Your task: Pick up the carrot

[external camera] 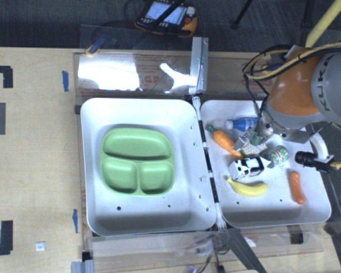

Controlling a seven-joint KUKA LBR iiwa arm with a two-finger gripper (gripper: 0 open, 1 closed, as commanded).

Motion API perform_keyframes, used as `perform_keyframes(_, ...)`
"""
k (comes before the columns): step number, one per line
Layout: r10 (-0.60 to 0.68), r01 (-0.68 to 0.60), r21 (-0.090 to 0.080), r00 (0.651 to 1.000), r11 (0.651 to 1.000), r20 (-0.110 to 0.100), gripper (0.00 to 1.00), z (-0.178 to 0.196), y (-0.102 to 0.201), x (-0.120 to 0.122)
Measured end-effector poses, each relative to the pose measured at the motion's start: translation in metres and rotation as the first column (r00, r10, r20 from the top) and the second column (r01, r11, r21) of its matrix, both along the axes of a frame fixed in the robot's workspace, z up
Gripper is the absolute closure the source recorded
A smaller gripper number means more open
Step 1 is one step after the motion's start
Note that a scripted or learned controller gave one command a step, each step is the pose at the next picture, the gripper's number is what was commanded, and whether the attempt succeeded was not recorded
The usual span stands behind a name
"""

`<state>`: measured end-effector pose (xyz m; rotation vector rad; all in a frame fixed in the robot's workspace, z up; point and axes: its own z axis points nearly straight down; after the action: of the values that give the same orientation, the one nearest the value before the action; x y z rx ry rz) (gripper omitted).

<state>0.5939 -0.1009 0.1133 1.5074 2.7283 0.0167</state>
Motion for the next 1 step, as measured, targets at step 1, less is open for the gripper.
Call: perform_keyframes(1,0.000,0.000,0.000,1.000,1.000,0.000,0.00,-0.0001,0.0000,-0.0001)
